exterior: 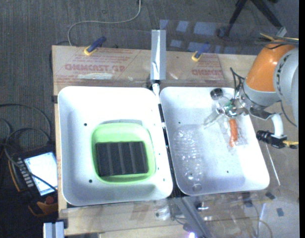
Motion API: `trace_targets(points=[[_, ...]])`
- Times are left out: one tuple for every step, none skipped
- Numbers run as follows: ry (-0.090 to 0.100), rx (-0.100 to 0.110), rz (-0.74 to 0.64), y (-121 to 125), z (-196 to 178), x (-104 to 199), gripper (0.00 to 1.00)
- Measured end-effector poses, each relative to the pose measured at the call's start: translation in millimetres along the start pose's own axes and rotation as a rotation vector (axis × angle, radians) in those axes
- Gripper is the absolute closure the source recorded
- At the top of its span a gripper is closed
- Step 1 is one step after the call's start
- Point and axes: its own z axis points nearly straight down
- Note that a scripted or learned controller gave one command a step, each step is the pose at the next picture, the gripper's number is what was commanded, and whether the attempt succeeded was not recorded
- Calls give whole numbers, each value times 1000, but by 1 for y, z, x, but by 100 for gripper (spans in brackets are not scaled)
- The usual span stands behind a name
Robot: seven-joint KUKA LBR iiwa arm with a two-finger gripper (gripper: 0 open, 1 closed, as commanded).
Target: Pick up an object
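An orange stick-shaped item in a clear wrapper (pixel 232 131) lies in the right white bin (pixel 256 180), near its right wall. A crushed clear plastic bottle (pixel 188 150) lies in the middle of that bin. My gripper (pixel 226 108) is low over the bin's far right corner, just above the wrapper's upper end. Whether it touches the wrapper I cannot tell. The arm's orange band (pixel 265 73) rises to the right of it.
The left white bin (pixel 73 108) holds a green tub with a dark slatted inside (pixel 122 155). A grey post (pixel 157 53) stands behind the seam between the bins. A handheld device with cables (pixel 36 170) lies on the floor at left.
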Motion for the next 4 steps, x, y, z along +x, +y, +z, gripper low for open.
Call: trace_targets(points=[[6,19,-90,13,-1,-6,0],[-5,4,-129,5,-3,-5,0],[6,15,-154,19,0,-9,0],[-3,-1,-168,15,1,-6,0]])
